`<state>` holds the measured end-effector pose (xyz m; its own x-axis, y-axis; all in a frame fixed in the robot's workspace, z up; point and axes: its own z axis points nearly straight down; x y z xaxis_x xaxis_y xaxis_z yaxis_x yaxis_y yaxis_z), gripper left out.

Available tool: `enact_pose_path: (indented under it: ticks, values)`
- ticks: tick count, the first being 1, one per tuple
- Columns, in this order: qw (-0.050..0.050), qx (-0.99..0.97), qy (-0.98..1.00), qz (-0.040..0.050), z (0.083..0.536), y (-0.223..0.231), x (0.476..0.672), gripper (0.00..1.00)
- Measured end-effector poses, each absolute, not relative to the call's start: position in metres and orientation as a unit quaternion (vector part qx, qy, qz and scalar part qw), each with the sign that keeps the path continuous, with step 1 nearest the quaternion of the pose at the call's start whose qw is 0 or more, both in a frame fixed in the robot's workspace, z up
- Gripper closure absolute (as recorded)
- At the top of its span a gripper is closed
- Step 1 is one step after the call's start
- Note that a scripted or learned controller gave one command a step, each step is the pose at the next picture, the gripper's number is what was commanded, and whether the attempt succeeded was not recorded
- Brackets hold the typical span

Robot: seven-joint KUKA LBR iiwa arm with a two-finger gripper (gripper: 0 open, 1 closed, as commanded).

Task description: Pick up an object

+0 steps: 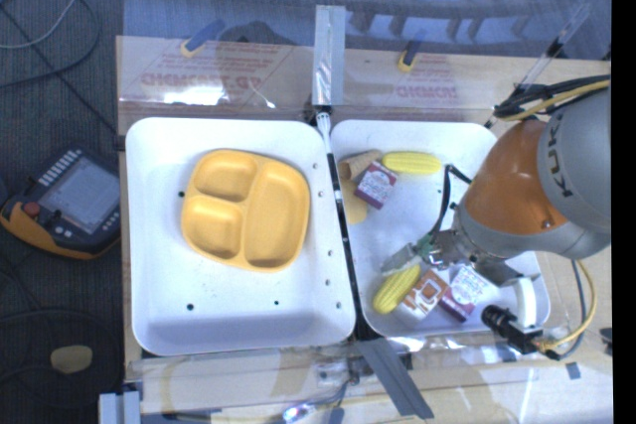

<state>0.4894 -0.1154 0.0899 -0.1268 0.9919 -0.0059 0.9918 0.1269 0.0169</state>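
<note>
Nearest the camera, in the right white bin [397, 328], my jaws [429, 258] hung low over a yellow corn-shaped toy [395, 287] and small red-and-white packets [449, 290]; I could not tell whether they stood open or closed, and nothing showed between them, so I judged the pick not yet made. Farther back lay a purple carton [376, 184] and a second yellow corn cob [410, 163]. The left white bin [159, 313] bore a yellow divided plastic plate [245, 208].

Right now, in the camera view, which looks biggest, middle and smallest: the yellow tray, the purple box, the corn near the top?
1. Yellow tray, by far the biggest.
2. Corn near the top.
3. Purple box, slightly smaller than the corn; it's close.
</note>
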Motion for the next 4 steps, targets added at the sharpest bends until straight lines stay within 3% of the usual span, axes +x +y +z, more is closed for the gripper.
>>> enact_pose_path:
  ticks: [1, 2, 3, 4]
  values:
    - [0.009, 0.679, 0.734, 0.0037, 0.090, -0.108, 0.489, 0.00]
    - [0.004, 0.679, 0.734, 0.0035, 0.095, -0.105, 0.489, 1.00]
    - [-0.003, 0.692, 0.722, -0.0039, 0.203, -0.063, 0.496, 1.00]
    - [-0.004, 0.579, 0.815, -0.0027, 0.179, -0.014, 0.483, 1.00]
